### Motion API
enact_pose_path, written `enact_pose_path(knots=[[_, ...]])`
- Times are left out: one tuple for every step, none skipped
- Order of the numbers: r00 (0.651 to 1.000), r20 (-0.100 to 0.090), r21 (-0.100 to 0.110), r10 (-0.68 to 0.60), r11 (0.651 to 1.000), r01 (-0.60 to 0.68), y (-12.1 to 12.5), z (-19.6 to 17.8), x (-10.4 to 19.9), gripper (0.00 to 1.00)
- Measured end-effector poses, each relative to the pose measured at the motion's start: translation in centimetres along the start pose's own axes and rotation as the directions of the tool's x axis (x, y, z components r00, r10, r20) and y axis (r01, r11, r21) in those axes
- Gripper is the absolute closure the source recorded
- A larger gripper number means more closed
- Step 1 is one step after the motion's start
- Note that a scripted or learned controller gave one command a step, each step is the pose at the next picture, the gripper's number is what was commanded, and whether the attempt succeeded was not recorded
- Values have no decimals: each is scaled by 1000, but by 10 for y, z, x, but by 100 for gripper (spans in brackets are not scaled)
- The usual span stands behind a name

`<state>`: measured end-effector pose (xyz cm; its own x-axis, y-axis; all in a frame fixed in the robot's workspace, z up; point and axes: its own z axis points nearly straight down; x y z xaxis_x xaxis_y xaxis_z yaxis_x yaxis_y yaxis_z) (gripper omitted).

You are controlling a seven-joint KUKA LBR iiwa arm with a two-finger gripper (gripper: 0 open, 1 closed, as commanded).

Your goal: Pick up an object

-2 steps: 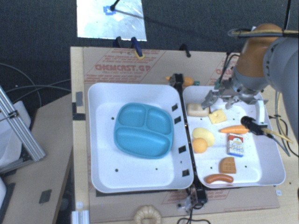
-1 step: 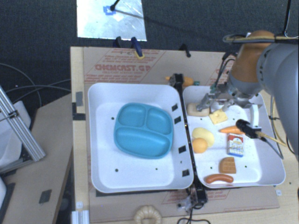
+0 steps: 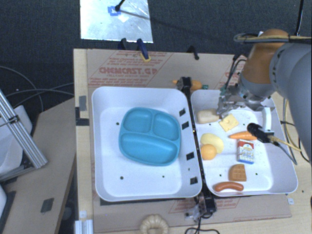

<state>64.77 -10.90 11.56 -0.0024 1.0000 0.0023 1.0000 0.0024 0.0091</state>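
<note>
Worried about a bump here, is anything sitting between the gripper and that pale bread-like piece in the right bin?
Nothing visible stands between them. The gripper hangs at the back of the right bin, right next to the pale bread-like piece. The yellow cheese wedge lies close by, just in front of the gripper.

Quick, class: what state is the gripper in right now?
Gripper: low over the right bin, beside the bread piece; open or shut cannot be told.
</note>
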Motion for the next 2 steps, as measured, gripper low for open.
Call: enact_pose_path(knots=[[1000, 3, 3, -1, 1000, 1, 1, -44, 0, 100], [1000, 4, 0, -2, 1000, 2, 6, -110, 1, 100]])
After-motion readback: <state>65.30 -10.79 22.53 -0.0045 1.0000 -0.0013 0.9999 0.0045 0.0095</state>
